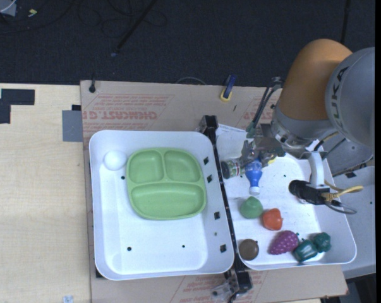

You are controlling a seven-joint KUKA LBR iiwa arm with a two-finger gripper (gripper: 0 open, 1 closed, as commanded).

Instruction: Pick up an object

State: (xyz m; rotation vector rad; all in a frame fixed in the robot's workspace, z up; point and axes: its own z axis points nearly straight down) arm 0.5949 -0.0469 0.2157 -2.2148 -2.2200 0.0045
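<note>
Hovering over the right bin

The pincer (252,155) is seen at the upper left corner of the right bin (280,191), near the wall shared with the left bin (152,245). Whether it is spread or pressed together cannot be told. A blue bottle (254,177) is found just below it in the view; contact between them cannot be judged. Lower in the same bin, a green fruit (251,207) and a red fruit (272,219) are set side by side. Along the near wall, a brown ball (248,249), grapes (283,242) and a teal toy (311,247) are lined up. A green plate (165,183) and a white ball (114,160) are held in the left bin on the surface (32,188).
</note>
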